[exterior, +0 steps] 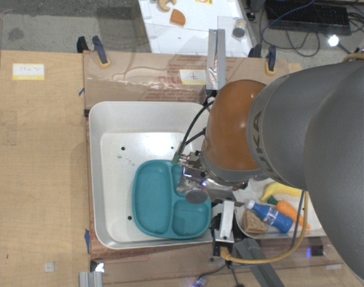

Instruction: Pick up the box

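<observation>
Wooden counter (38, 160), two white bins side by side.

Item: left bin (110, 130), holding a teal divided tray (155, 202).

Item: right bin, largely hidden under the arm; a yellow banana (281, 190), a blue bottle (271, 216) with an orange piece beside it, and a brownish packet (253, 221) lie to the right of the end effector.

Item: end effector (190, 181), low over the tray's right edge; whether it is open or closed cannot be told.

Item: box, not identified with certainty; the packet is the nearest candidate.

Step, judged: approach, nothing lifted. Next move calls for locating the box and repositioning over it.
</observation>
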### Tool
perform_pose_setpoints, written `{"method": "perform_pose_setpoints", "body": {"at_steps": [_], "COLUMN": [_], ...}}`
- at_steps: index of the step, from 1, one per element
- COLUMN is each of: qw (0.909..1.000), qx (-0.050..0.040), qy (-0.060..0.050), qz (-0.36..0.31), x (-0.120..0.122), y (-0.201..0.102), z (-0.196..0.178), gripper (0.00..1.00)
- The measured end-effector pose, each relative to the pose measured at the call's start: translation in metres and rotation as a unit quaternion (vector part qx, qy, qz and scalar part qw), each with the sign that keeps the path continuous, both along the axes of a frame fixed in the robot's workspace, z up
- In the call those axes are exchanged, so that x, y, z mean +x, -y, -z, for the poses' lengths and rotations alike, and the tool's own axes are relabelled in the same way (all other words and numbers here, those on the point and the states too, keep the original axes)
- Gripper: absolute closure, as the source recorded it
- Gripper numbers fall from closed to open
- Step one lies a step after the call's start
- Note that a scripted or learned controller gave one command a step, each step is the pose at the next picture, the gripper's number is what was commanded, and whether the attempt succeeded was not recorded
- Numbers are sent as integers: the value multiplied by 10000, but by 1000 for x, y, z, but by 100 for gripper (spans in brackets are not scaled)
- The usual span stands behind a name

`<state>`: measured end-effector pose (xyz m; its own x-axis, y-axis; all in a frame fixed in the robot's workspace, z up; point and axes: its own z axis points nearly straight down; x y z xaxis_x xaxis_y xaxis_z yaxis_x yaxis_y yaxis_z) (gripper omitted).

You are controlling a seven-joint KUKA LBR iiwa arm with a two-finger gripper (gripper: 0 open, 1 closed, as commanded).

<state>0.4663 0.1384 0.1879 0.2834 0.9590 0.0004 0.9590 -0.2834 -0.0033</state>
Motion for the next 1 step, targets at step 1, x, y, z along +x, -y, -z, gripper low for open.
{"method": "perform_pose_setpoints", "body": {"at_steps": [1], "qw": [9945], "qx": [-9], "qy": [17], "qz": [1049], "x": [32], "y": [38], "z": [-40], "gripper": [100]}}
